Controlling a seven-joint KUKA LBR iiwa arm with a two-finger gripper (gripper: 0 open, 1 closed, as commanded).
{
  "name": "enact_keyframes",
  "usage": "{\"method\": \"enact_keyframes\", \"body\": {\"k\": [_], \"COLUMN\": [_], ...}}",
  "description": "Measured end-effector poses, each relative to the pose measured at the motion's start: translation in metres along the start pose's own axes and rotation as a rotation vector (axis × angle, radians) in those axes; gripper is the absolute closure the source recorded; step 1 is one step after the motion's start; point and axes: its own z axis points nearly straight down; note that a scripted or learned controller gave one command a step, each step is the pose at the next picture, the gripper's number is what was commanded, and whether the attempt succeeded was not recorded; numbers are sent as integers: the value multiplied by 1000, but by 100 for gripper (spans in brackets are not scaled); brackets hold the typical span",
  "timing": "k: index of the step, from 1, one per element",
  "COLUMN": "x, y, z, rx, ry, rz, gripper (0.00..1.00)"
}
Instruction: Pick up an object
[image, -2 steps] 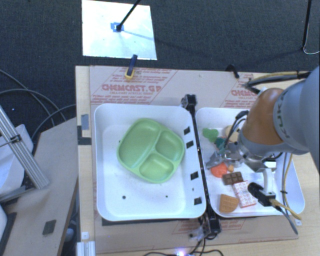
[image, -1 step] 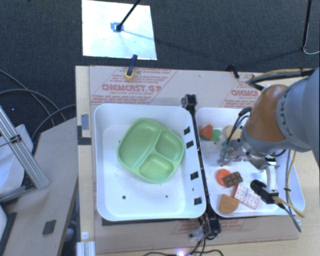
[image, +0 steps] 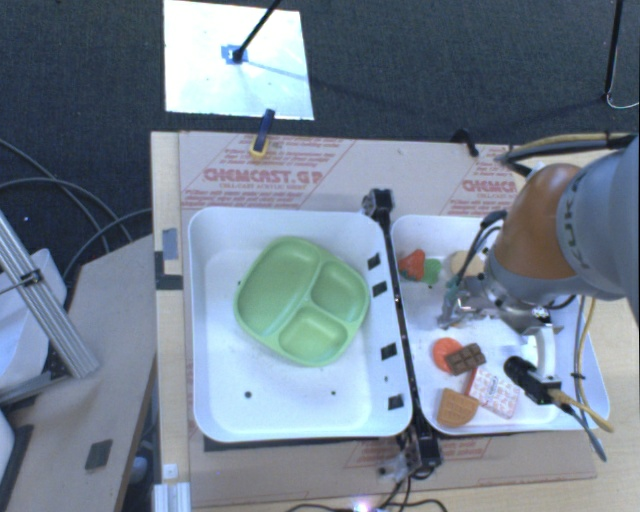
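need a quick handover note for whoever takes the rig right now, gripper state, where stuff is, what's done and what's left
Gripper: low in the right bin, near its middle; whether it is open or shut cannot be told, and nothing is visibly held.
Right bin things: red piece and green piece at the far left, orange round piece, brown chocolate bar, pink-and-white wafer and tan waffle toward the near edge.
Left bin: a green divided plate.
Done: no pick that can be seen.
Left: grasp one thing and lift it; the orange piece and chocolate bar lie closest.
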Motion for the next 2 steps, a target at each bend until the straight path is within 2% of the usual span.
{"method": "enact_keyframes", "body": {"k": [1, 2], "x": [0, 94], "y": [1, -64], "z": [-10, -82], "rx": [-2, 3], "ry": [1, 3], "rz": [0, -9], "gripper": [100, 100]}}
